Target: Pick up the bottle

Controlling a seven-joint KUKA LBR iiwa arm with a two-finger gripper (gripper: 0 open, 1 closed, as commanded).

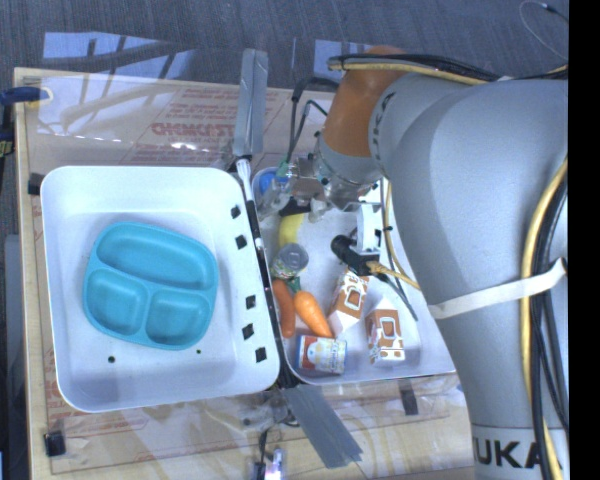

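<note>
The pincer [302,194] hangs low at the right bin's [432,360] far edge. Whether it is open or closed cannot be told. A carrot [311,313] lies nearer the front.

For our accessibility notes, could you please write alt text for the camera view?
A grey robot arm reaches into the right bin above carrots, a can and small cartons. The left bin holds a blue divided tray.

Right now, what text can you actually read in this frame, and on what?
"UKA": white letters, cut off at the frame edge, on the arm's grey base.
Red print on the sheet under the bench's clear cover: blurred, not readable.
Labels on the small cartons and the can in the right bin: too small to read.
</note>
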